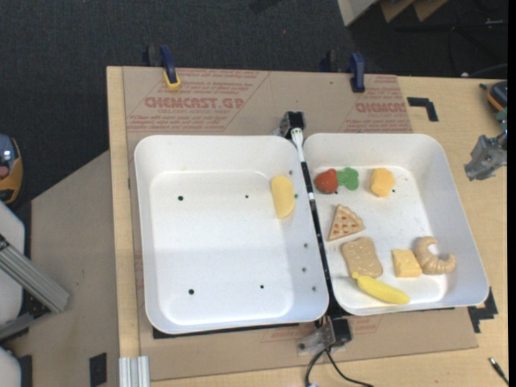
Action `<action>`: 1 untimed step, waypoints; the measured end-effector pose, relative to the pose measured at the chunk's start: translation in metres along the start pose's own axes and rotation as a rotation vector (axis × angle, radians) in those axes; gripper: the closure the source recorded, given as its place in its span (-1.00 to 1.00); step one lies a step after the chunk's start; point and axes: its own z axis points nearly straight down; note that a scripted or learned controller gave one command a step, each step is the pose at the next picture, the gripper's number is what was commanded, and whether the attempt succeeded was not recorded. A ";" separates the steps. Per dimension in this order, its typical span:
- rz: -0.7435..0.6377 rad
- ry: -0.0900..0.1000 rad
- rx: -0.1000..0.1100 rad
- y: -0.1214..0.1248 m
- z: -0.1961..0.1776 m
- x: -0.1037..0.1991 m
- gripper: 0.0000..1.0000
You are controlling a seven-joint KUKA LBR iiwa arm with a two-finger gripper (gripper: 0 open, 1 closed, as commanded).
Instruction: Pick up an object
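Bench state, single overhead view.

- Two white bins side by side on a brown board (242, 95) printed "CHEMCAST GP". The board is held at its top edge by two blue clamps (169, 65).
- Left bin (161, 297): one item, a pale yellow oblong toy piece (282, 196). It lies at the bin's right side, close to the shared wall and in the upper half.
- Right bin (451, 208) holds the other candidates for the pick, all toy food:
  - Upper row, left to right: red tomato (326, 181), touching a small green piece (348, 178); then, apart from them, an orange-yellow block (381, 182).
  - Centre left: pizza slice (345, 222).
  - Just below the slice: slice of toast (361, 256).
  - Lower edge: banana (380, 289), its left end touching the toast's lower corner.
  - Lower right: cheese cube (405, 263), touching a croissant (434, 255) on its right.
- Gripper (486, 156): a grey metal shape at the far right of the frame, outside the right bin's upper right rim, over bare board. It is well apart from every item. Nothing is seen in it. Whether it is spread or pressed together cannot be told at this size and angle.
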 end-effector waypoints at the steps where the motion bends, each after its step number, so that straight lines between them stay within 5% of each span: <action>1: 0.001 -0.002 -0.003 -0.016 0.078 0.046 1.00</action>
